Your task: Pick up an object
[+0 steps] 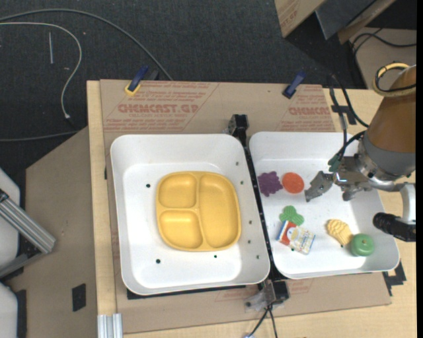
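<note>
Gripper (332, 186) with fingers spread wide, holding nothing, above right bin (390, 261) beside orange toy (293, 183).

The arm (395, 125) is cut off by the right edge of the camera view, so that only its wrist end is seen. Part of the right bin (310, 264) along its far right side is covered by the arm and by a black part (395, 226) that is itself cut by the edge. The gripper (334, 186) is seen from above, and the set of its fingers cannot be made out. The small packet (299, 239) bears print too small to be read. A cardboard box (297, 14) at the top is cropped by the picture's edge, and a metal rail (23, 224) at the left is likewise cut off.
</note>
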Controlling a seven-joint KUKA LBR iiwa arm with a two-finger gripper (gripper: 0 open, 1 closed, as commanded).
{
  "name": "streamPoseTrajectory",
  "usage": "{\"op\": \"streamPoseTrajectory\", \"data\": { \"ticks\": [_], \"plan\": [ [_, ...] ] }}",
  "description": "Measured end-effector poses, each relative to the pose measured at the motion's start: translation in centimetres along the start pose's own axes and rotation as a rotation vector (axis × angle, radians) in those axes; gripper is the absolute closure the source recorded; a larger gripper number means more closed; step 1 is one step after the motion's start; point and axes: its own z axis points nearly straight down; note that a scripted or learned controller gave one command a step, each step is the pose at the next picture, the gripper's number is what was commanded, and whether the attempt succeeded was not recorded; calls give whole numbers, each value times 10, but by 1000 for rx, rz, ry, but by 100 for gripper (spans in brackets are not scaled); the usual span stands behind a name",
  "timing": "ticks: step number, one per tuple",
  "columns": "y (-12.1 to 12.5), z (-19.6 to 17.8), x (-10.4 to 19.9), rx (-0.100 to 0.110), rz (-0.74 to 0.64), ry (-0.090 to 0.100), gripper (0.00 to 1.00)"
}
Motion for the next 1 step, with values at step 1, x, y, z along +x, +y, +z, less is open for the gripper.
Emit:
{"op": "streamPoseTrajectory", "data": {
  "ticks": [1],
  "plan": [
    [3,-5,0,-12,-3,-2,0]
  ]
}}
